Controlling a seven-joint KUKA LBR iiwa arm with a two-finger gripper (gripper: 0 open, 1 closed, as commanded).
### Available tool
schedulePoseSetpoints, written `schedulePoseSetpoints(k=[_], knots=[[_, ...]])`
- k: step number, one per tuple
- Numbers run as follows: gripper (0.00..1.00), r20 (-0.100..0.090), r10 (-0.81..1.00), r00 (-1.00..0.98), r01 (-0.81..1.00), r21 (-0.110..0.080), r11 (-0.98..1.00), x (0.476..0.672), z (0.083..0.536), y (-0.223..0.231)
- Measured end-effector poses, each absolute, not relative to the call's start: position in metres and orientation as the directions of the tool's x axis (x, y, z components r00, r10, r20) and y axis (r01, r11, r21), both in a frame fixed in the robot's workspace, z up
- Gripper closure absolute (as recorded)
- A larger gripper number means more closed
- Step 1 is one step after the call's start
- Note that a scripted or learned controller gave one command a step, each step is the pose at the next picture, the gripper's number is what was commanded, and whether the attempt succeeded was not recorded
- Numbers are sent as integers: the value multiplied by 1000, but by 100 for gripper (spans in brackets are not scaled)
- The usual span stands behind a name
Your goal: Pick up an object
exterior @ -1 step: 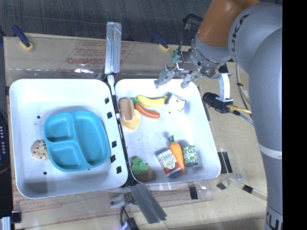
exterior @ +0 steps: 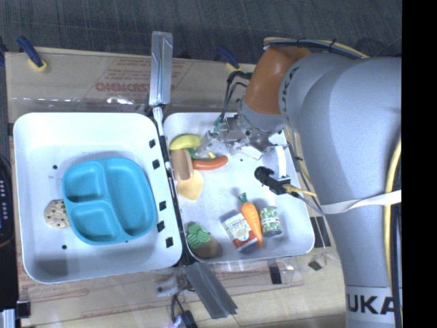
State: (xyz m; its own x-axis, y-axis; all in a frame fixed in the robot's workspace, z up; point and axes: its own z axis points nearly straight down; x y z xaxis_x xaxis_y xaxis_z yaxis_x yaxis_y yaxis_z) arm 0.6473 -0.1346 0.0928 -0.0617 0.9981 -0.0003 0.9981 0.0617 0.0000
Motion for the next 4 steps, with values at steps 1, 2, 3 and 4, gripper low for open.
schedulePoseSetpoints(k=[1,2,3,4], knots=[[100,-1,998,-65,998,-1,65,648,103,-134],[100,0,974,-227,974,1,227,658,93,-179],[100,2,998,66,998,-4,-66,564,92,-152],[100,0,997,-76,997,-1,76,495,92,-187]])
